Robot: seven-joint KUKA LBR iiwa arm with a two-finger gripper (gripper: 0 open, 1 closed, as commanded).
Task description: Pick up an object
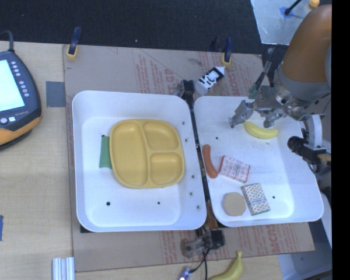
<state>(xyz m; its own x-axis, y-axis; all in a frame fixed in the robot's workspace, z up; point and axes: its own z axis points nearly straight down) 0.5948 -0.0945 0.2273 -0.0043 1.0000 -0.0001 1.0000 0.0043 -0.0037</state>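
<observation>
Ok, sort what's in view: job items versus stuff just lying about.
Job: tool; in the right bin: banana, sausage, patterned packet, round biscuit, checked box.

Lying about: yellow tray in the left bin, pendant, second banana.

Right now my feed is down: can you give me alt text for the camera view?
The gripper hangs over the far end of the right bin, right by a yellow banana, with nothing visibly between its fingers. Nearer in that bin lie a sausage, two patterned packets and a round tan cookie. The left bin holds a yellow divided tray.
</observation>
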